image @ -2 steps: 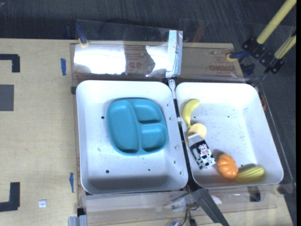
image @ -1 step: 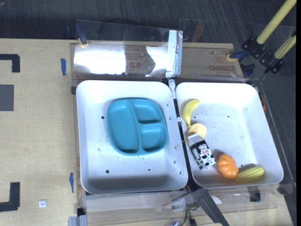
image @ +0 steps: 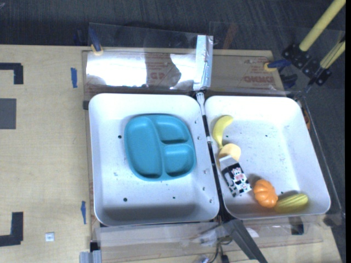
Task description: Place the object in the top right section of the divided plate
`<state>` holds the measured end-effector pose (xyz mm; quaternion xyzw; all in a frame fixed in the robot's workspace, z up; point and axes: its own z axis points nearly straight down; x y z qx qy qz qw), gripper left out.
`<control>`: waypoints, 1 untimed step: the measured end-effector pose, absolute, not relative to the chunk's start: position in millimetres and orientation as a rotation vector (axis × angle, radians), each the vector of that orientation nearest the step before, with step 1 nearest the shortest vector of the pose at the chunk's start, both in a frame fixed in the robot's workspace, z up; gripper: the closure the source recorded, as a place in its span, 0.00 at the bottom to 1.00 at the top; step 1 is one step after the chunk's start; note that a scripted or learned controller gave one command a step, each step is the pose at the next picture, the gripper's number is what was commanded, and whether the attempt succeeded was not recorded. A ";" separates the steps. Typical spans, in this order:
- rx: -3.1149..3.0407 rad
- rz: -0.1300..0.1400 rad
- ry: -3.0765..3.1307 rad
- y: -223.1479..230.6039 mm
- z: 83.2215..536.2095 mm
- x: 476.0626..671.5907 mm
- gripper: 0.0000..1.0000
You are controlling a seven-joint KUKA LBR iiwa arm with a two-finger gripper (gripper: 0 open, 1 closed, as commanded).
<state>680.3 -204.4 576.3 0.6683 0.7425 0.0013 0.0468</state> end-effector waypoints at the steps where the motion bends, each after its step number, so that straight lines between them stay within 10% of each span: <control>1: 2.030 0.004 2.263 -202.4 588.0 681.3 1.00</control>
